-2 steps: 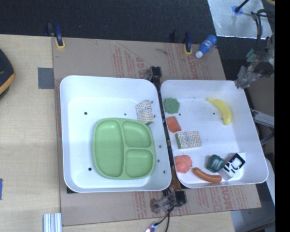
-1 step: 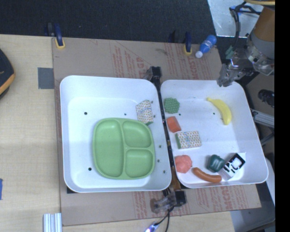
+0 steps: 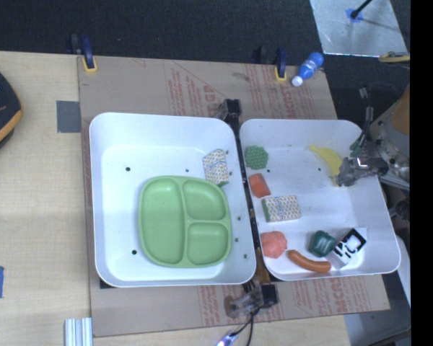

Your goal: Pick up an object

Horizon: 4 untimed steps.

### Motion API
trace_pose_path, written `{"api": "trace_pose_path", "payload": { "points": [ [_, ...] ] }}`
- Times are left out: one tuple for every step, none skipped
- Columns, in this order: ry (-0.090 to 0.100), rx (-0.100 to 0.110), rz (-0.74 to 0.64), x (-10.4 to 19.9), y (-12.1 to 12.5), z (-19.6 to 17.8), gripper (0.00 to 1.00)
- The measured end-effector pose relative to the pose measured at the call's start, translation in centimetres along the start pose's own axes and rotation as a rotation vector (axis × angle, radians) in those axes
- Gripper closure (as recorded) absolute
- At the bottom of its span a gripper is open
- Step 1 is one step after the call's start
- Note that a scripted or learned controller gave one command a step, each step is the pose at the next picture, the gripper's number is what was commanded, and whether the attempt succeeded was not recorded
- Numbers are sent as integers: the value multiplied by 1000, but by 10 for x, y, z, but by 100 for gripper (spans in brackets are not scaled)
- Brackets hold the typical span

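Fingers of the gripper (image 3: pixel 344 173) hovered at the right bin's (image 3: pixel 368 215) edge, beside a yellow banana (image 3: pixel 326 157); their state could not be told. Nearby lay a green sectioned plate (image 3: pixel 185 220) in the left bin (image 3: pixel 115 193).

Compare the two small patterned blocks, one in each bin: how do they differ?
The left-bin block stands tilted against the green tray's far corner; the right-bin block lies flat on open floor. The left-bin block looks smaller and paler, the right-bin block wider and greener. Both are speckled, boxy pieces.

Bench (image 3: pixel 36 215): cardboard sheet (image 3: pixel 166 85), two white bins (image 3: pixel 105 193) side by side.
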<state>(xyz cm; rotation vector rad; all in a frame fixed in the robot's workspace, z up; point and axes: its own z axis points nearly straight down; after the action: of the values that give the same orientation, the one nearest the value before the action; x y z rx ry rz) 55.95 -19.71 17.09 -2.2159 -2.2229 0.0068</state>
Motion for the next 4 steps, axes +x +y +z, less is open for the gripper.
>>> {"api": "trace_pose_path", "payload": {
  "points": [
    [0, -2, 0, 0, 1, 0, 0],
    [1, -2, -1, 10, 88, 37, 0],
    [0, -1, -1, -14, 4, 29, 0],
    [2, 0, -2, 27, 95, 79, 0]
  ]
}}
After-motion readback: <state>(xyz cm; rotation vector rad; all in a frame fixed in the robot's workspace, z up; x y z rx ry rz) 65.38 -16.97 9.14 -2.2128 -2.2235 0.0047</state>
